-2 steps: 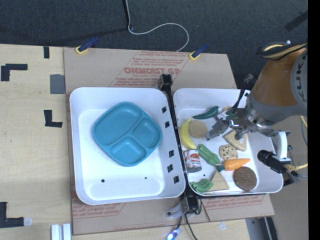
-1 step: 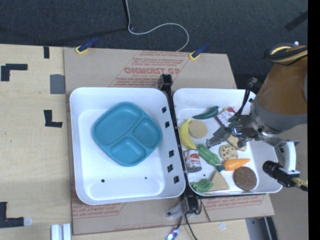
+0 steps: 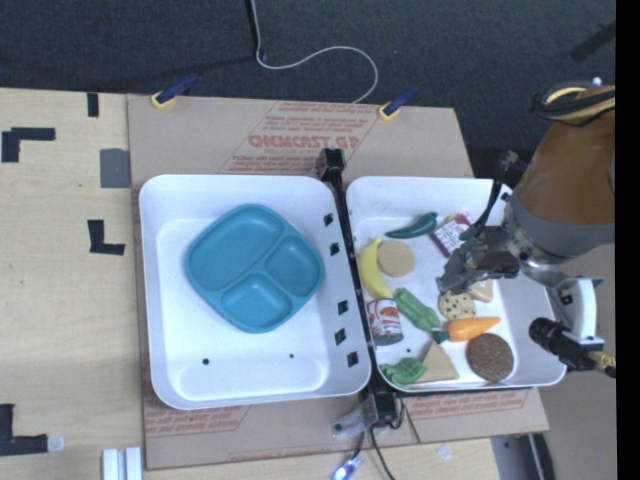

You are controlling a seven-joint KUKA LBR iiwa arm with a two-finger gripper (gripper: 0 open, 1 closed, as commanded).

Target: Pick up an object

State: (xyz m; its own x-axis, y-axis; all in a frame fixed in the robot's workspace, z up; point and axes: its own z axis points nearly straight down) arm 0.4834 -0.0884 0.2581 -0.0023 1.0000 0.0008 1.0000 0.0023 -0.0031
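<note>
The grey arm with the orange band is reaching in from the right side of the bench, and its dark two-finger gripper [image 3: 463, 276] is hanging low over the right half of the right shallow white bin [image 3: 520, 380]. Directly below the gripper a small pale cracker-like piece with dark dots [image 3: 456, 305] is lying, with a tan piece [image 3: 482, 292] just beside it; whether either is being touched cannot be told, and whether the gripper is spread or closed cannot be told from this angle. Nothing is showing as lifted. In the same bin, a yellow banana [image 3: 372, 270] is lying along the left wall, with a round beige cookie [image 3: 396, 259] just beside it and a dark green pepper [image 3: 413, 227] nearer the far edge. A maroon packet [image 3: 450, 234] is sitting by the far edge. A green pod-shaped vegetable [image 3: 417, 309] is lying mid-bin, an orange carrot [image 3: 470, 328] just right of it, a small red-and-white can [image 3: 385, 321] by the left wall, a tan wedge [image 3: 437, 362] and a green leafy piece [image 3: 404, 372] at the near edge, and a round brown patty [image 3: 490, 356] toward the near right corner. The left white bin [image 3: 170, 368] is carrying a blue three-compartment plastic plate [image 3: 253, 266], resting flat near its centre.
</note>
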